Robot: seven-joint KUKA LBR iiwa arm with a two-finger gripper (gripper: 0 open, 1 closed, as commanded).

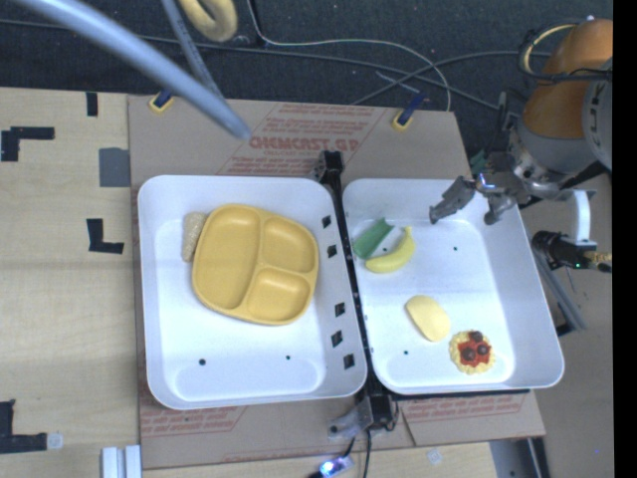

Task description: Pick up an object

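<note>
Gripper (pixel 468 205) — fingers spread, nothing between them — hangs over the right bin (pixel 518 297) near its far edge. Right bin holds four objects: one banana (pixel 393 254), one green piece (pixel 373 235), one yellow lump (pixel 429 318), one small pizza (pixel 472 352). Left bin (pixel 164 297): one yellow divided plate (pixel 255 264), one sponge (pixel 192 235).
</note>
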